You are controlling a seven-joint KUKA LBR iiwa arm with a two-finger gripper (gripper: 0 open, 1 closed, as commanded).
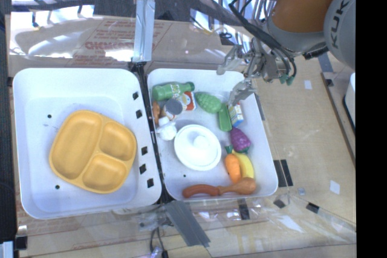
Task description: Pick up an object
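The arm (302, 3) reaches in from the right and its tool (242, 90) hangs at the upper right of the right bin (266, 148), just above the small items along that bin's right side; whether the tool is spread or pressed together I cannot tell from this slanted view, and nothing is plainly pinched in it; the candidates for picking all lie in the right bin: a green bottle (171, 90) at the top left, a small can (173, 107) beside it, a leafy green vegetable (209, 102), a green cucumber (224, 118) just below the tool, a purple eggplant (240, 139), a carrot (233, 167) touching a banana (245, 165), a sausage (202, 191) along the bottom edge, and a white bowl (198, 146) in the middle; the left bin (30, 87) holds a yellow divided tray (92, 151); the step in hand looks like the approach, with the tool placed over the cucumber and a small packet next to it; the next move would call for a straight descent onto one item, closing on it across its narrow side, since the crowded neighbours leave little room and a slanted grasp could slip.
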